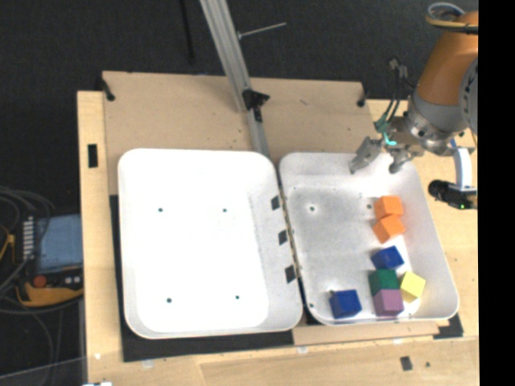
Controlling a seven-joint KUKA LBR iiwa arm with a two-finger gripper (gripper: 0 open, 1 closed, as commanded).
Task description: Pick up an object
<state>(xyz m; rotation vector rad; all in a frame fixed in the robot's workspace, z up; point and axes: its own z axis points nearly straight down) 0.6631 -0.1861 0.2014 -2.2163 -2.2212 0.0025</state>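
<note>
My gripper hangs over the far right corner of the right bin, open, with nothing between its two fingers. Several small blocks lie along the bin's right side. Two orange blocks sit closest, a little below and to the right of the gripper. Further toward the front are a blue block, a green block, a yellow block and a purple block. Another blue block rests near the bin's front edge.
The left bin lies beside the right one, joined by small clips at the seam. A slanted metal post rises behind the bins. Cables and a pendant lie off the bench to the left.
</note>
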